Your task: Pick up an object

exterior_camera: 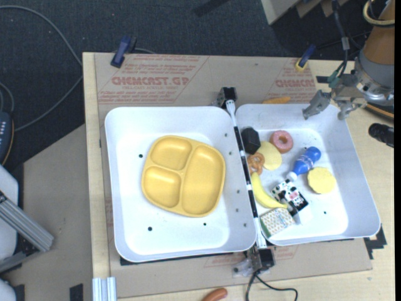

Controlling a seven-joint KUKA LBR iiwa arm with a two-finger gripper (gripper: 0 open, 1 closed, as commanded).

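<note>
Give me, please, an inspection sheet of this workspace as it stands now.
Surface: bench board bearing left bin and right bin side by side.
Job's things: right bin holds pink donut, blue bottle, banana, yellow round sponge, black block.
Clutter: yellow divided plate lies in left bin.
Grippers: gripper open above right bin's far edge, holding nothing.
Cables: white cable on the floor, far left.
Surroundings: blue clamps on the board's far edge.

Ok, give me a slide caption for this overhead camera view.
The hand hovers open over the right bin's far edge, above toy food; a yellow divided plate fills the left bin.
</note>
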